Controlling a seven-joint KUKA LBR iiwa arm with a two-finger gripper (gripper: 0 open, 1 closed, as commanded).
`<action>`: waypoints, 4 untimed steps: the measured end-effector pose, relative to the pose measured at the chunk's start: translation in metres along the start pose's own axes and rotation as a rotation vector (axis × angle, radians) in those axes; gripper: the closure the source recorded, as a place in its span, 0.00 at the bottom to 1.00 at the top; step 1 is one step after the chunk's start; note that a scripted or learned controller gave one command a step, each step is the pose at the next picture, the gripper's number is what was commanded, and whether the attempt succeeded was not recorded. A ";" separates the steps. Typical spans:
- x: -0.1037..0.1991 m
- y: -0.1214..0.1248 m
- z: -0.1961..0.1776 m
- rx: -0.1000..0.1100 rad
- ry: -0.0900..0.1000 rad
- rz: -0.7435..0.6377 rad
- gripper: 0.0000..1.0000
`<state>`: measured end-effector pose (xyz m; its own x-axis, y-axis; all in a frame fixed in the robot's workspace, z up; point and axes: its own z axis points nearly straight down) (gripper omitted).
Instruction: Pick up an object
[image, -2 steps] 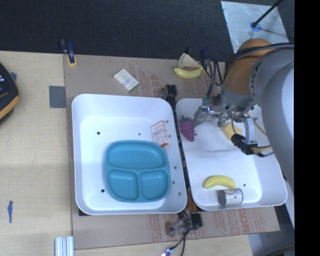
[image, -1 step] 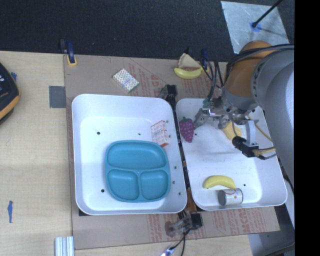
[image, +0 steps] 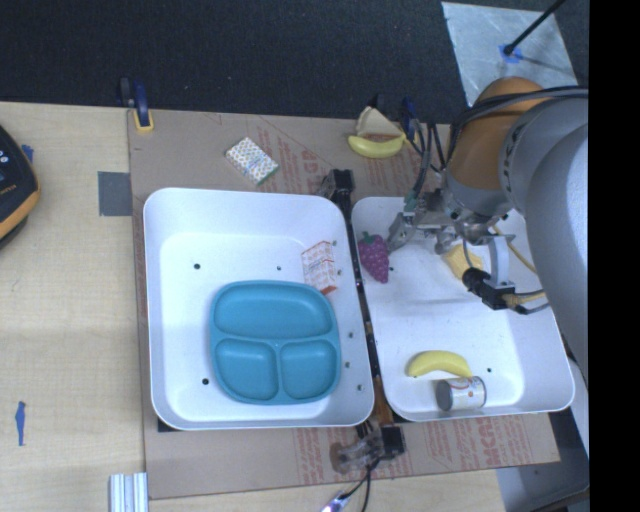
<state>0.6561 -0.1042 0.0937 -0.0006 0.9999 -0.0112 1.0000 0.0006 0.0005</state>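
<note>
Located gripper (image: 420, 228) low over the far end of the right bin (image: 430, 310), reached in from the right beneath the grey arm (image: 540, 180). Cannot tell whether it stands parted or closed (metal parts and cables crowd the spot). Saw nothing clamped in it.

Noted purple grape bunch (image: 374, 258) just left of the gripper, lying against the bin's left wall; cannot tell whether touching the gripper. Noted a pale yellow item (image: 458, 262) just right of the gripper, mostly covered by robot parts, kind not made out.

Found banana (image: 438, 364) on the near floor of the same bin, well apart from the gripper, and a small can (image: 460, 394) on its side just nearer, touching or almost touching the banana.

Recorded in the left bin (image: 180, 270) a blue divided plate (image: 275, 340) and a red-and-white packet (image: 320, 266) by its far right corner (print unreadable).

Logged beyond the bins, on the far board, a second banana (image: 376, 146) and a patterned packet (image: 251, 159). Logged a dark device (image: 12, 190) cut off at the left edge.
</note>
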 end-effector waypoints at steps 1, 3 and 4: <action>0.003 0.000 -0.001 0.000 -0.003 0.001 0.00; -0.007 -0.018 0.001 0.003 0.007 -0.002 0.00; 0.001 0.000 -0.022 0.002 0.010 -0.003 0.00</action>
<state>0.6566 -0.1025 0.1154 -0.0034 1.0000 -0.0012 1.0000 0.0034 -0.0013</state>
